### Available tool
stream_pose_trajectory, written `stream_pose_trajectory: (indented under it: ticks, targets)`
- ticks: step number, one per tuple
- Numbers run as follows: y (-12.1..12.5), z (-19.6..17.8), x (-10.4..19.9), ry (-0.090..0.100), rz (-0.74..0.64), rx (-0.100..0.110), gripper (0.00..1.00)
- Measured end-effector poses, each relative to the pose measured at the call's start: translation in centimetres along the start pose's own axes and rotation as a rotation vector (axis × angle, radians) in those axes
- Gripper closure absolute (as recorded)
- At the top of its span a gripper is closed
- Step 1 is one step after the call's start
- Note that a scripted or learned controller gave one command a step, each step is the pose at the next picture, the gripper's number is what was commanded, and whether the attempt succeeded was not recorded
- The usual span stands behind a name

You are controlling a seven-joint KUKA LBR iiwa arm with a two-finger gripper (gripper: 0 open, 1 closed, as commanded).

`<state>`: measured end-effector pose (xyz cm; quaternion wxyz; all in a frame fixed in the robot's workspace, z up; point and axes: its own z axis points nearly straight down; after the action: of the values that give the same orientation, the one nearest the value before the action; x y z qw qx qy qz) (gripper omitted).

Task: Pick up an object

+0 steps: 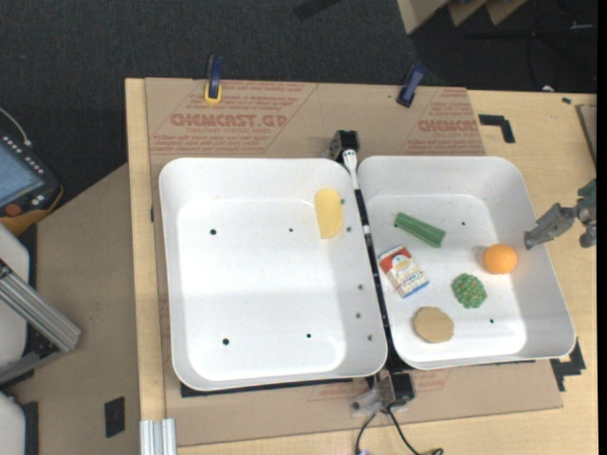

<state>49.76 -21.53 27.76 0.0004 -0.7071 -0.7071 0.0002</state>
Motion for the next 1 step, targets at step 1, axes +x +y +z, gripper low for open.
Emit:
stream_pose_trajectory:
  ticks: [1]
  targets:
    - [0.06, -1.08, -0.02, -0.002, -0.001, -0.003, 1.0]
